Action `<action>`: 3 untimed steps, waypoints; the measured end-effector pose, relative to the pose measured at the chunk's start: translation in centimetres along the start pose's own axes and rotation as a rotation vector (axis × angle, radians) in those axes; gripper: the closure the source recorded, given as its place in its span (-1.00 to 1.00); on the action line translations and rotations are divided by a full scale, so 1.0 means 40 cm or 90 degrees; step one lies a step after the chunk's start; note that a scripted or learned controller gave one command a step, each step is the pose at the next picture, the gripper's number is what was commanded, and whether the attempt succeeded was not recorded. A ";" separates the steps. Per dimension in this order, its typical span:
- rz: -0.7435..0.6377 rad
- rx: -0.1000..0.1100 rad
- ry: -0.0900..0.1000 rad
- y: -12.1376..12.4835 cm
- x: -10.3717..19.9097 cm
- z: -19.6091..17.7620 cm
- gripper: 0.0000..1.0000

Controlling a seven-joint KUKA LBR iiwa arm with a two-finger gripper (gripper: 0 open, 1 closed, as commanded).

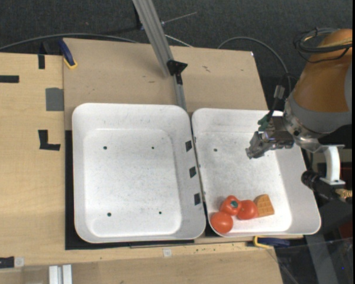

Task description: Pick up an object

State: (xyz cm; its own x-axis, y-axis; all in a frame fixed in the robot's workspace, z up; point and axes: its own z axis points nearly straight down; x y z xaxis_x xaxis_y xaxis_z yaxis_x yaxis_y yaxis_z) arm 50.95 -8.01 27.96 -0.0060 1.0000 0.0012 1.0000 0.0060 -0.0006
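My gripper [255, 149] hangs over the right part of the right bin [225, 129], with nothing visible between its tips. Toward the bin's near edge lie a red toy with a blue spot [232, 205], a red ball-like piece [221, 222] touching it, and an orange waffle-patterned block [264, 205]. These objects sit well below the gripper in the view, apart from it.
The left bin [130, 170] sits beside the right one, joined by black clips [193, 171]. A grey metal pole [157, 31] slants in from the top to the bins' far edge. The arm's orange-banded body [322, 87] fills the right side.
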 end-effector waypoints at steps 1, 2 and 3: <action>0.000 0.001 0.000 0.068 0.132 0.022 1.00; 0.000 0.001 -0.001 0.099 0.243 0.036 1.00; 0.000 0.001 -0.001 0.128 0.365 0.056 1.00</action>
